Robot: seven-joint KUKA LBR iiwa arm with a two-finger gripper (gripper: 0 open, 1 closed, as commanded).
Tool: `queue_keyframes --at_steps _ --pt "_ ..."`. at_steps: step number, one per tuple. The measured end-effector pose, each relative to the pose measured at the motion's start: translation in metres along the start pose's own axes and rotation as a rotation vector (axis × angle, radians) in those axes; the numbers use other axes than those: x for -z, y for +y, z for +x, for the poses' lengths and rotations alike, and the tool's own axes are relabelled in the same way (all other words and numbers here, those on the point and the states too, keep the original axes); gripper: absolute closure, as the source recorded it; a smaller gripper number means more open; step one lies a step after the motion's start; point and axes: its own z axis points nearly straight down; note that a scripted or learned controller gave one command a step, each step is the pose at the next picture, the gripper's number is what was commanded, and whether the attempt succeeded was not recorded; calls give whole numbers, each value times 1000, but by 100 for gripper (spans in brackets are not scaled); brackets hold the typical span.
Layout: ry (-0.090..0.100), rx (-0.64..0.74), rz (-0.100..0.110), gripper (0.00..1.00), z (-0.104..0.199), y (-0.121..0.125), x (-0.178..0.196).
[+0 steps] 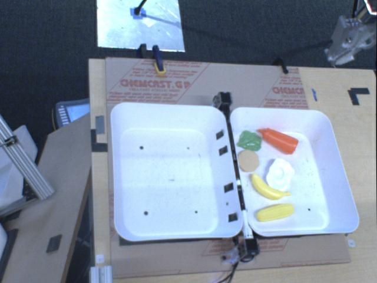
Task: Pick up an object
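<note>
Surface: a tan bench [194, 78] on dark carpet, seen from above at a slant, bearing two shallow white bins side by side.
Left bin [121, 175]: bare white floor with a few small dark marks.
Right bin [339, 170]: holds all the toy food, bunched toward its left half.
Objects: a green leafy piece [249, 140] touching an orange carrot [279, 140] at the top; below them a tan round disc [248, 161], a white fried egg [280, 173], a banana [268, 187] and a yellow corn cob [274, 212].
Gripper [349, 40]: a grey metal piece at the upper right corner of the view, above the bench's far edge; whether it is open or holding anything, I cannot tell.
Key relation: the objects lie toward 7 o'clock from the gripper, well apart. The carrot looks nearest, with its long axis running from 10 to 4 o'clock.
</note>
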Motion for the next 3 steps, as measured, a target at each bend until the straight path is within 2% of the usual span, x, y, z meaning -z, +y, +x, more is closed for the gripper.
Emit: queue_keyframes --at_steps 3 --pt "1 3 -9 100 -1 2 34"
